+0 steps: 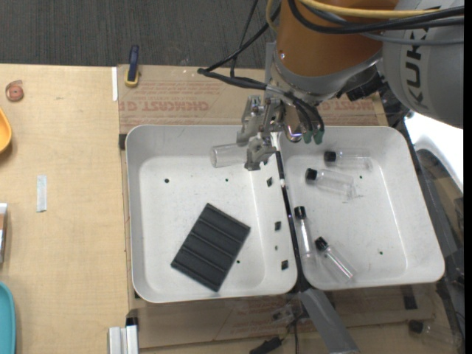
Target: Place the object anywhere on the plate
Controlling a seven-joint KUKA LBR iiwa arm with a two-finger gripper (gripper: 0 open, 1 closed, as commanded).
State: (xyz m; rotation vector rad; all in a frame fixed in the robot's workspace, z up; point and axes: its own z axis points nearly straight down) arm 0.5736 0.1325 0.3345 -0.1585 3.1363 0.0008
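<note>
A black ribbed plate (pixel 212 246) lies flat in the left bin (pixel 147 198), toward its front. My gripper (pixel 256 153) hangs over the back right part of that bin, close to the divide between the two bins. A clear vial (pixel 226 155) lies level between its fingers and sticks out to the left. The gripper is shut on it. The vial is well behind and a little right of the plate, apart from it.
The right bin (pixel 413 198) holds several clear vials with black caps, among them one (pixel 345 158) at the back, one (pixel 329 183) in the middle and one (pixel 332 258) at the front. A blue-handled tool (pixel 133 65) lies on the cardboard behind the bins.
</note>
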